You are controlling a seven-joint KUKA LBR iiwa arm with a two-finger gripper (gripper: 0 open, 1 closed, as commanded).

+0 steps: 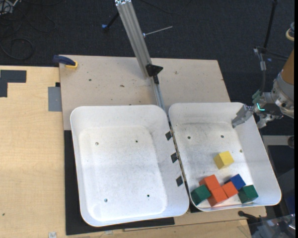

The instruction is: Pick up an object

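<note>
The right bin (198,114) holds several small blocks near its front corner. A yellow cube (223,158) sits alone. Below it cluster orange blocks (215,187), a blue block (237,181) and two green blocks (200,195) (248,194). My gripper (251,118) hangs over the bin's back right rim, well behind the blocks. Its fingers are open with nothing between them, and one grey finger (240,116) points down-left into the bin.
The left bin (89,118) stands beside the right one, with black clips (173,156) along the shared wall. A slanted aluminium bar (136,36) rises behind the bins. A blue and yellow clamp (65,61) sits at the board's back left corner.
</note>
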